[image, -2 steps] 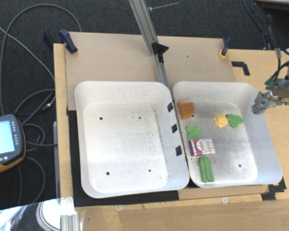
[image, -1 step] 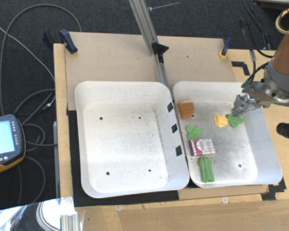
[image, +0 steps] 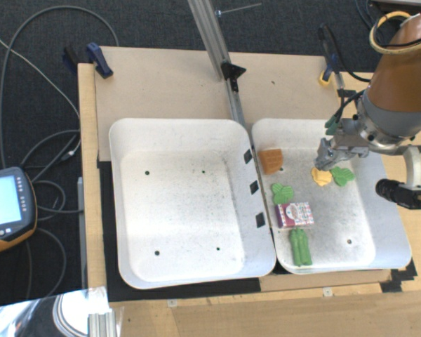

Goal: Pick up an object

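Two white bins are sitting on the bench; the right bin (image: 379,251) is holding small items. The gripper (image: 328,161) is hovering low just beside a yellow piece (image: 322,177). Its grip cannot be told.

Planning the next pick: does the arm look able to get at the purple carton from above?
Probably yes. The purple carton lies flat in the right bin, uncovered, with green items close beside it; the claw hovers nearby over the yellow piece.

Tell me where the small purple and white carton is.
The small purple and white carton lies in the right white bin, toward its left side, between a small green leafy toy above and a long green vegetable toy below.
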Controlling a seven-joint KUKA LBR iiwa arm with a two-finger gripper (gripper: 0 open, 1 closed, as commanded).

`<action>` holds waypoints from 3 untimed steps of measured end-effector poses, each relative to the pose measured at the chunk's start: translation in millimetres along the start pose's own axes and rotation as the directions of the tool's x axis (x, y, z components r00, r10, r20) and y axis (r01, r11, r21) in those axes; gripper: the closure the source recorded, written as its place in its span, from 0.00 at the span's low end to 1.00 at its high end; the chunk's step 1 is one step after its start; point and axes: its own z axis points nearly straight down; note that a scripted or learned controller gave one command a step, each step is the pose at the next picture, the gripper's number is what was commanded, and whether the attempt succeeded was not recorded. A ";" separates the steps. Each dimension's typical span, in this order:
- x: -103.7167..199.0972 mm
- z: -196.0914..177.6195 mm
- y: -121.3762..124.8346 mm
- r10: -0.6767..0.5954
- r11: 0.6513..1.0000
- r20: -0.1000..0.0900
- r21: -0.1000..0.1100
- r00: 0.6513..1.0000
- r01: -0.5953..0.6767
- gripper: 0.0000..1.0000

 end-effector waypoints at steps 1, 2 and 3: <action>59.7 9.8 6.7 -0.001 1.000 -0.001 0.002 1.000 0.001 1.00; 115.8 0.3 12.5 -0.002 1.000 0.001 -0.003 1.000 0.002 1.00; 168.4 -7.3 12.0 -0.001 1.000 0.001 -0.003 1.000 0.001 1.00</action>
